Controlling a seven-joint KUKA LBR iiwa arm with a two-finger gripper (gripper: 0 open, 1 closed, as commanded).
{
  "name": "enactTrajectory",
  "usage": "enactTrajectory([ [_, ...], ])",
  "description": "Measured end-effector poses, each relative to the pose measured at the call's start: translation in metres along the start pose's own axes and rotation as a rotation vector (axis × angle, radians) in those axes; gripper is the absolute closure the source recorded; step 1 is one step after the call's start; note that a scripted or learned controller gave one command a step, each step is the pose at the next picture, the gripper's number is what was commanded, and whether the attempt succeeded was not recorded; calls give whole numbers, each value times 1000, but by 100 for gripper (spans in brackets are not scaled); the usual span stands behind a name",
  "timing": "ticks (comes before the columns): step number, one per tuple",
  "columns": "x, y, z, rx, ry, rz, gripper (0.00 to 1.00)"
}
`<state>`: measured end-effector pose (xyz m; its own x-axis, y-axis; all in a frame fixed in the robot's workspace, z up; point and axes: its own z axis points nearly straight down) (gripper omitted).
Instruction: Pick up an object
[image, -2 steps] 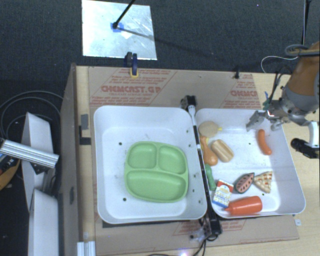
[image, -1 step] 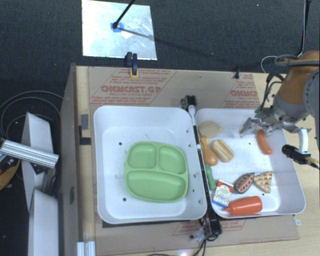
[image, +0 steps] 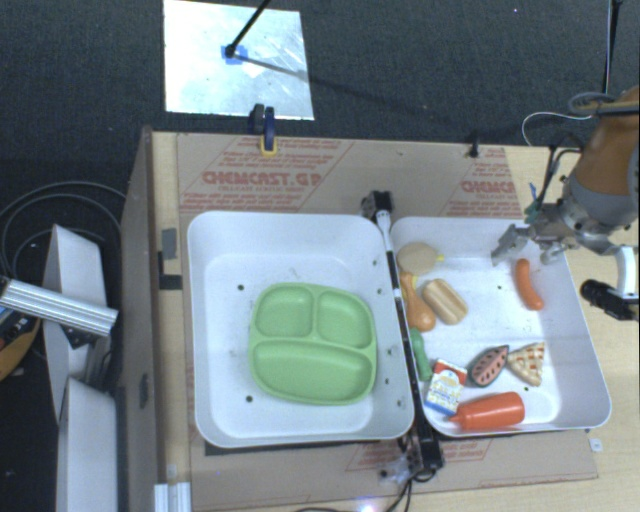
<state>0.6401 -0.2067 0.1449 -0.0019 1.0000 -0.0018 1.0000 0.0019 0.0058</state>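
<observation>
- I see the tabletop (image: 300, 165) covered with brown printed cardboard, carrying two shallow white bins side by side.
- The left bin (image: 215, 300) holds a green divided plate (image: 313, 343), lying flat near its middle.
- The right bin (image: 575, 340) holds all the toy food, well apart from the plate.
- The arm (image: 610, 160) reaches in from the right, over the bin's far right corner.
- The gripper (image: 527, 238) hangs at the bin's upper right part; its jaws look spread, with nothing between them, though from this angle I can't be fully sure.
- A long red-orange piece (image: 488, 410) lies along the near wall of the right bin.
- A hot dog in a bun (image: 444, 301) sits just beside a carrot-like orange piece (image: 417, 312) by the left wall.
- A pale rounded piece (image: 419, 258) rests near the upper left corner.
- A pizza slice (image: 529, 361) lies touching a brown oval piece (image: 488, 365).
- A small sausage (image: 528, 284) lies just below the gripper, apart from it.
- A small red and white packet (image: 444, 389) sits beside a green piece (image: 417, 355).
</observation>
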Motion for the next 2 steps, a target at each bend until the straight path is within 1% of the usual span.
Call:
enactTrajectory([
  [1, 3, 13, 34, 3, 1, -2, 0],
  [2, 0, 2, 53, 5, 0, 0, 0],
])
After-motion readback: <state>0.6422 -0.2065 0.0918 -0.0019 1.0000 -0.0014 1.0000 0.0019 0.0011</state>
